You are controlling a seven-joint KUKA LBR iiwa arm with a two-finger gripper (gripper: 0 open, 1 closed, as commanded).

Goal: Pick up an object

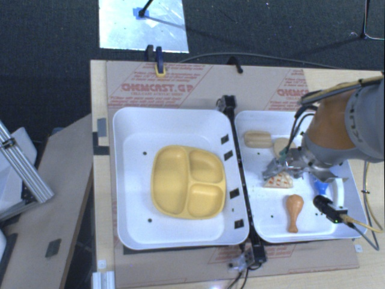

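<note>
At the near edge of the right shallow white bin (pixel 264 230), a tan toy drumstick (pixel 293 209) lies apart from the wall, with bare floor on its left. A blue-and-white object (pixel 325 188) lies just right of it, near the right wall. Further in, the metal two-finger gripper (pixel 278 168) sits low over a triangular pizza-slice toy (pixel 279 181), touching or just above it; how wide the claw stands cannot be told, nor whether it grips anything. Beyond, a beige bread-roll toy (pixel 258 139) rests near the far-left corner. The left shallow white bin (pixel 129 179) holds a yellow plastic divided plate (pixel 187 181), with open floor around it.
</note>
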